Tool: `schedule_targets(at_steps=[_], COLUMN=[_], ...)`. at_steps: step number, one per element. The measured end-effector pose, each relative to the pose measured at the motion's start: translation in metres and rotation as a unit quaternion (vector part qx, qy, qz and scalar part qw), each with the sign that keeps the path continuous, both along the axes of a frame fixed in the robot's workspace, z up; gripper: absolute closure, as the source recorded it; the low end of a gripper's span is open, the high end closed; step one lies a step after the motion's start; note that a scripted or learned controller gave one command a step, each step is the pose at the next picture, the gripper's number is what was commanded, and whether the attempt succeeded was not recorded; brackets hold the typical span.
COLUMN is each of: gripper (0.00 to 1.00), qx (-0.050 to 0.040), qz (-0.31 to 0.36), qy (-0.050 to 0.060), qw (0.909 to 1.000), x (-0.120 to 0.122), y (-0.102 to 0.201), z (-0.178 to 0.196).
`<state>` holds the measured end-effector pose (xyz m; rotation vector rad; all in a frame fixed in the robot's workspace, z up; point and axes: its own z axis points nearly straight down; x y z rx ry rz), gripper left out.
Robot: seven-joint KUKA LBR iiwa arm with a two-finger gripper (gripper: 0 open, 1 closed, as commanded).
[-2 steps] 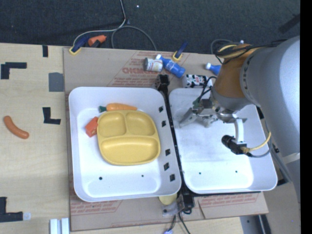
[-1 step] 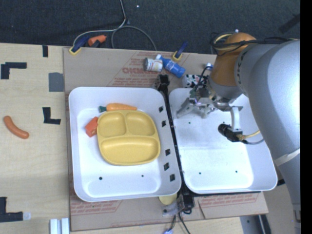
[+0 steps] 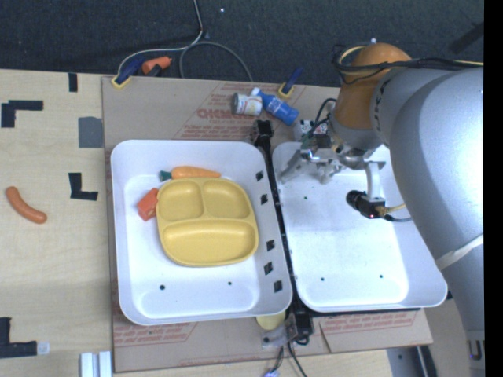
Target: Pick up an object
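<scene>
A yellow tray lies in the left bin, with a carrot touching its far rim and an orange piece at its left edge. The carrot is judged light, stiff and smooth, best taken across its middle; the tray looks rigid but too broad. The end effector hangs over the right bin's far left corner; whether anything is held cannot be told. Red printing on the cardboard is unreadable.
</scene>
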<state>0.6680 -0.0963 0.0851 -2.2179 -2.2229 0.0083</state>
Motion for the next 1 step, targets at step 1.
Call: schedule_targets(at_steps=[1], gripper=[0.0], qx=[0.0008], qz=[-0.002], qy=[-0.004], qw=[1.0], x=[-0.1161], y=[-0.0051], z=[0.0021])
